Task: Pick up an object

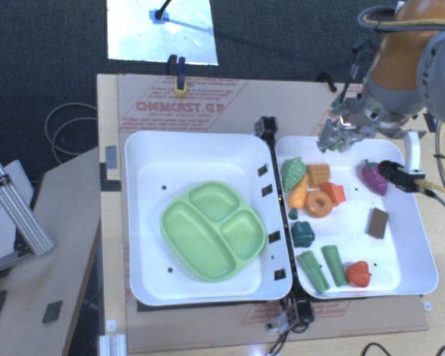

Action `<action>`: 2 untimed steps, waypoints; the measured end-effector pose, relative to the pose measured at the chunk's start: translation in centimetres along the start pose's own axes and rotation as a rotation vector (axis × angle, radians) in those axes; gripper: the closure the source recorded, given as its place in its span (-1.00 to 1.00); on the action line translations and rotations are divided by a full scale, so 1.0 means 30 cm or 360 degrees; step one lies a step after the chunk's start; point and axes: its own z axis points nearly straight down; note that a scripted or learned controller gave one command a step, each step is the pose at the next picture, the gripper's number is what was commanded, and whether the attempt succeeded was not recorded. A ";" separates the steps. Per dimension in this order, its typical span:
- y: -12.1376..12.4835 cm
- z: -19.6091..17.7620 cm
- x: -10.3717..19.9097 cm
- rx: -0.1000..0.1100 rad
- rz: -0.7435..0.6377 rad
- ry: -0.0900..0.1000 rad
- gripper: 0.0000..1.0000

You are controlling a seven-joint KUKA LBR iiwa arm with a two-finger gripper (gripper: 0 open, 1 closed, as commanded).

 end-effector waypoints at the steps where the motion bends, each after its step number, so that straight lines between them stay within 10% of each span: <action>1: 0.007 0.066 -0.008 0.0008 0.0003 -0.0001 1.00; 2: -0.025 0.026 0.012 0.0006 0.0001 0.0000 1.00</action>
